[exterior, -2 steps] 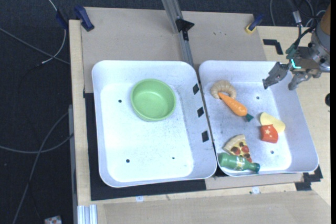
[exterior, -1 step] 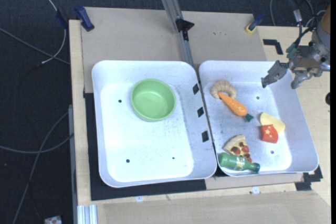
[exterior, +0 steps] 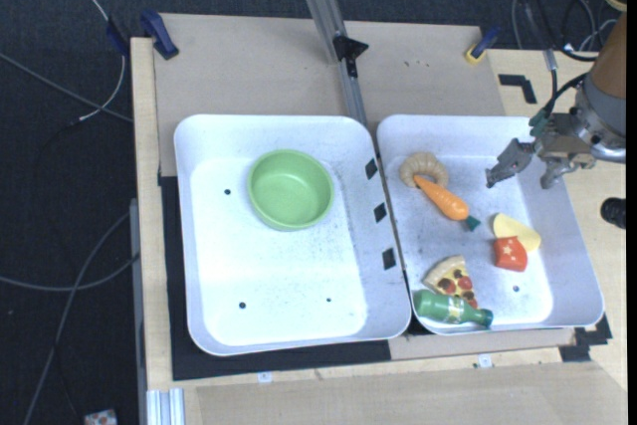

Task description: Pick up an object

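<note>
My jaws (exterior: 528, 166) spread, empty. Yellow wedge (exterior: 516, 230) below touches red piece (exterior: 510, 254): risk of nudging both, grip slipping.

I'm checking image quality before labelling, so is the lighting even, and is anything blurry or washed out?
Camera view: lighting is soft and even, with faint shadows; the right bin looks slightly washed out; small items like the carrot are soft-edged; the gripper is somewhat blurred.

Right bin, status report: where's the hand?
Hand open, above right bin, holding nothing. Carrot nearest, croissant touching it.
</note>
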Controlling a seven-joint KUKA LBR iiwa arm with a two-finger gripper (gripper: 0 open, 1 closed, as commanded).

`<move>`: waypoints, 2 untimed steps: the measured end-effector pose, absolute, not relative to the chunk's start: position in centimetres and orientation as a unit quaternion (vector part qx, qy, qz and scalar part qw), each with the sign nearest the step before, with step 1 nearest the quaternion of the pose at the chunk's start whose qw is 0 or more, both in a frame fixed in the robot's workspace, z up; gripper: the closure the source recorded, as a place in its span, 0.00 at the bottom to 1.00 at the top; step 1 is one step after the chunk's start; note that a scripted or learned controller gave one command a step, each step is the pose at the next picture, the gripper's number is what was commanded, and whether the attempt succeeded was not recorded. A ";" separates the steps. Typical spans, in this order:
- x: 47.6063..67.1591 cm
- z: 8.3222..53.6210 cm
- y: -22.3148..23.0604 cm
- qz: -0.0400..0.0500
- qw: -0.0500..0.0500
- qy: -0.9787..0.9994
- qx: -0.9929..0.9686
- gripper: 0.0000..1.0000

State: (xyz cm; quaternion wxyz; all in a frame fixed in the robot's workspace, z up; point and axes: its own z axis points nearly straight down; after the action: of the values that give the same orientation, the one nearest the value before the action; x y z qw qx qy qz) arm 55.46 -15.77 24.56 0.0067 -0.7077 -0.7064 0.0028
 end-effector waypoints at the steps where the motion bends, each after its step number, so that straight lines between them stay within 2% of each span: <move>1: 54.9 19.4 -14.8 0.002 0.007 -0.707 -0.707 0.00; 2: 55.3 15.0 -14.4 0.002 0.007 -0.707 -0.707 0.00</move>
State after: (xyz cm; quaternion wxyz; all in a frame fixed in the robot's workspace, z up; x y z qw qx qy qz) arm 55.31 -14.37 15.03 0.0070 -0.7075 -0.7067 0.0020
